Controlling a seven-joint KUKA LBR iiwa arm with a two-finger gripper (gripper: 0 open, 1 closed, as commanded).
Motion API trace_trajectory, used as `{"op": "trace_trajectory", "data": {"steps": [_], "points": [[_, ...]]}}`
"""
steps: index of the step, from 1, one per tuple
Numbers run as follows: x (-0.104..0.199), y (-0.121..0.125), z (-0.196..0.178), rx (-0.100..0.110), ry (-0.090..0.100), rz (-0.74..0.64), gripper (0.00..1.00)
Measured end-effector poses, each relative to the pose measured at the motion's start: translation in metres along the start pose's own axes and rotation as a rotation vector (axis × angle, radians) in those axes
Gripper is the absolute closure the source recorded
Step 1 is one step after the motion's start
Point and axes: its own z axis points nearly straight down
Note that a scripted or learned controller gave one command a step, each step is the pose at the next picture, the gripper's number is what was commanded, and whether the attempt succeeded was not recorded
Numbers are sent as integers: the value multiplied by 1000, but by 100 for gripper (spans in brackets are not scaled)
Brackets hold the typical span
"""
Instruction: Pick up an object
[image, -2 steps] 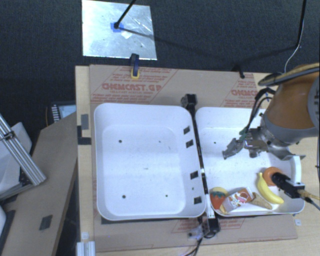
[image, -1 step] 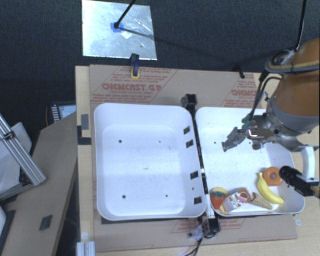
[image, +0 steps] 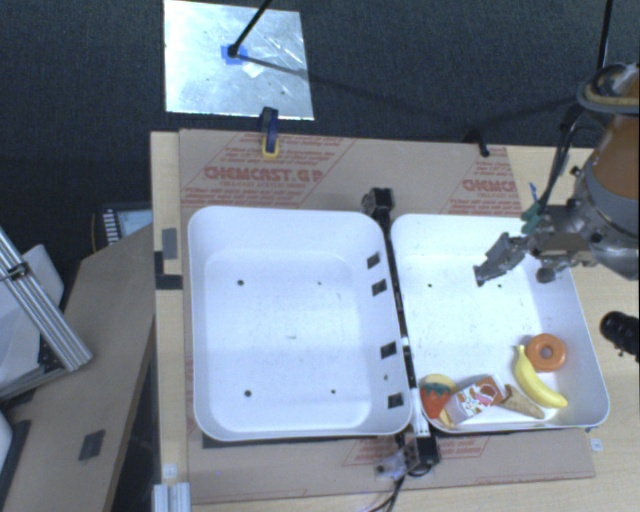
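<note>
Nearest the camera, along the front wall of the right bin (image: 590, 330), lies a small heap of toys: a banana (image: 537, 379), a tomato-like piece (image: 437, 395), a packet (image: 472, 400), a cone (image: 522, 404) and an orange ring (image: 546, 351). They are crowded into that low corner, most of them touching, which will make a clean pick awkward. Beside it, the left bin (image: 290, 320) is the largest white thing on the counter (image: 300, 170). From the right, the arm (image: 612, 200) reaches in, and its gripper (image: 493, 264) hangs over the middle of the right bin, well apart from the heap. Whether its fingers are spread or pressed together, I cannot tell. Cardboard covers the counter; beyond lies dark carpet with a foil sheet (image: 238, 58).
</note>
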Motion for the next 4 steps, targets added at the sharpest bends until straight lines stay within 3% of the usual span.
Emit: {"op": "trace_trajectory", "data": {"steps": [1, 2, 3, 4], "points": [[12, 1, -93, -5, 1, -1, 0], [95, 1, -163, -2, 4, -8, 0], [96, -5, 157, 24, -1, 4, 0], [86, 0, 88, 0, 2, 2, 0]]}}
